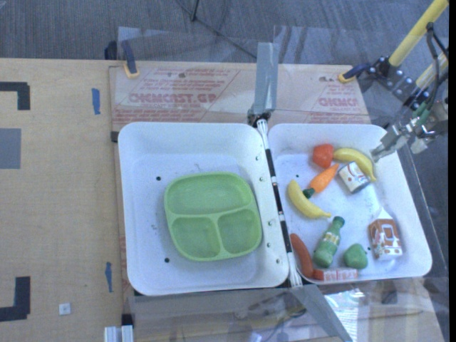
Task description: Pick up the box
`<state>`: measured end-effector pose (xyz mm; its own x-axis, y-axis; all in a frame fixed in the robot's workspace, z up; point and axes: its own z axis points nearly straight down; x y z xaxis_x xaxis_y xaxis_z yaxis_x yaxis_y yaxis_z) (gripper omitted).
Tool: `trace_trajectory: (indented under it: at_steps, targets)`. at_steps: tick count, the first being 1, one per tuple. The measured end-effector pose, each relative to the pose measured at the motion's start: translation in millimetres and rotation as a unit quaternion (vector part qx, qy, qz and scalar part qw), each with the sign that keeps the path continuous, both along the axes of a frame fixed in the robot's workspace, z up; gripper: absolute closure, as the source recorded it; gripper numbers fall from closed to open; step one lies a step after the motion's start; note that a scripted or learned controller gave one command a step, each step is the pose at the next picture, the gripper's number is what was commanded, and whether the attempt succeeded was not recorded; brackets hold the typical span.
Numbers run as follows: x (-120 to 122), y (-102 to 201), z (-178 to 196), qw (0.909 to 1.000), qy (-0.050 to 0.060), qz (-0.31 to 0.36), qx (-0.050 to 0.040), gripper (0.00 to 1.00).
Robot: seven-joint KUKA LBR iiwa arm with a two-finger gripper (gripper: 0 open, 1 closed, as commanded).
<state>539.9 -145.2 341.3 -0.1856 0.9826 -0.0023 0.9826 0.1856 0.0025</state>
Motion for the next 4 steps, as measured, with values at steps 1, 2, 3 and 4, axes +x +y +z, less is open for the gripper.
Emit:
trace_trajectory:
  at_steps: [1, 2, 3, 4]
  targets:
    - [-35.5, 37.4, -176.5, 0.9944, 0.001, 0.106, 0.0010, 0.00]
    - [-60.1, 22.0, -248.7, 0.9811, 0.000, 0.194, 0.0005, 0.00]
    - [-60.1, 77.9, -157.0, 1.0000, 0.001, 0.007, 0.0007, 0.00]
    - [-60.1, 95.6, -99.3, 0.9926, 0.001, -0.122, 0.0005, 0.00]
